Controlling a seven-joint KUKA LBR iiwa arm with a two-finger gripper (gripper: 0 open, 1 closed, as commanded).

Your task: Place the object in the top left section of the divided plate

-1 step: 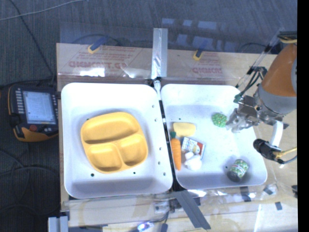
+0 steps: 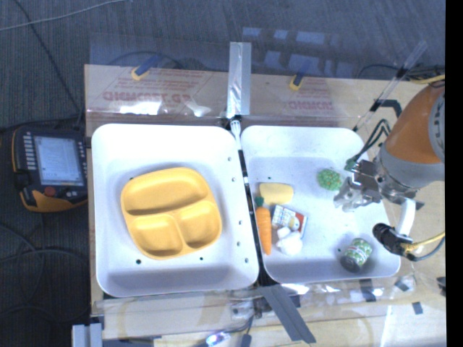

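Hand [image 2: 356, 194] of the grey arm with its orange band hangs over the right shallow white bin [image 2: 311, 147], near its right wall and just beside a small green bushy broccoli-like piece [image 2: 329, 178], and whether it is apart or together I cannot tell. Nearer the front of that bin lie a small round green-and-white can [image 2: 356, 254], a white rounded lump [image 2: 289, 245], a red-and-white printed packet [image 2: 289, 218], an orange carrot [image 2: 263, 229] along the left wall, and a pale yellow oblong block [image 2: 275, 192]. Across the divider, the yellow plastic divided plate [image 2: 171, 211] rests in the left white bin [image 2: 108, 194] on the tabletop [image 2: 318, 96], with no object in its top left section.
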